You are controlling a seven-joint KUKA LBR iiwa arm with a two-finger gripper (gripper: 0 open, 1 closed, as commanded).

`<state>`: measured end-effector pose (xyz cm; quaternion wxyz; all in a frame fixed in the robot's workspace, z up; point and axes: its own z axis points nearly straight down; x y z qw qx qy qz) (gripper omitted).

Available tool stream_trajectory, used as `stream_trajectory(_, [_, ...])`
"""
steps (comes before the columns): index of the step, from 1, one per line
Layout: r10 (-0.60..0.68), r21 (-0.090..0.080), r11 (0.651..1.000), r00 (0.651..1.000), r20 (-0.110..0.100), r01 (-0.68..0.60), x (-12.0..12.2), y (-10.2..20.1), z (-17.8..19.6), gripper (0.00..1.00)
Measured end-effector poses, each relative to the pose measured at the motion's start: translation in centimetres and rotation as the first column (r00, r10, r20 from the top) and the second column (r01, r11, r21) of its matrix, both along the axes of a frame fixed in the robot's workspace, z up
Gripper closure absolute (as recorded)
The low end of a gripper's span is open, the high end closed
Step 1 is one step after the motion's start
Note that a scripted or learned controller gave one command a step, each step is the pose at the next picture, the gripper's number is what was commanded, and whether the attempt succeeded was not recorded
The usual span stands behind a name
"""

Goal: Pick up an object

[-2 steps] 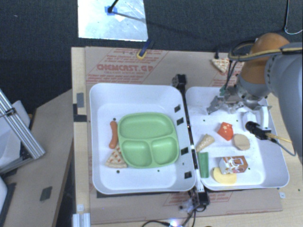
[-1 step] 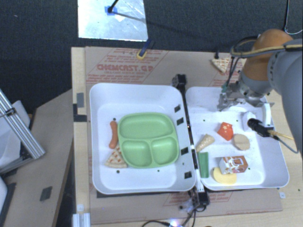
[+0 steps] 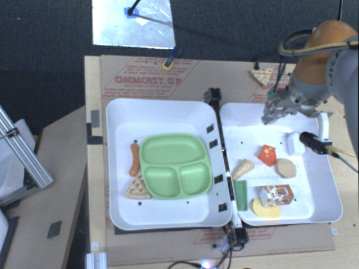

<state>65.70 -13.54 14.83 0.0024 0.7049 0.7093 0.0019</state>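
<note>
A grey arm's two-finger gripper (image 3: pixel 273 115) hovers over the far end of the right-hand shallow white plastic bin (image 3: pixel 331 203), above a bare stretch of its floor; whether it is open or closed cannot be told from this angle, and nothing shows in its grasp. The candidates for pickup lie nearer the camera than the gripper. Largest is a boxy brown-and-white printed toy carton (image 3: pixel 276 194), likely light and stiff, best taken across its flat sides. Beside it, a yellow banana-shaped toy (image 3: pixel 265 209) looks smooth and curved, liable to slip unless pinched mid-length. A slim green stick-like piece (image 3: pixel 240 195) lies along the bin's inner wall, awkward to reach. A round tan biscuit-like toy (image 3: pixel 285 168) sits touching a small red wedge-shaped block (image 3: pixel 267 154), the closest item to the gripper; its slanted faces may squirt free, so its parallel sides seem safer.
</note>
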Motion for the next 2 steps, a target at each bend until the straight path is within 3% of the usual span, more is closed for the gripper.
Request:
stream_trajectory(1, [0.001, 0.0, 1.0, 1.0, 0.003, -0.001, 1.0, 0.8, 5.4, 1.0])
stream_trajectory(2, [0.0, 0.0, 1.0, 1.0, -0.002, 0.0, 1.1, 0.8, 7.8, 1.0])
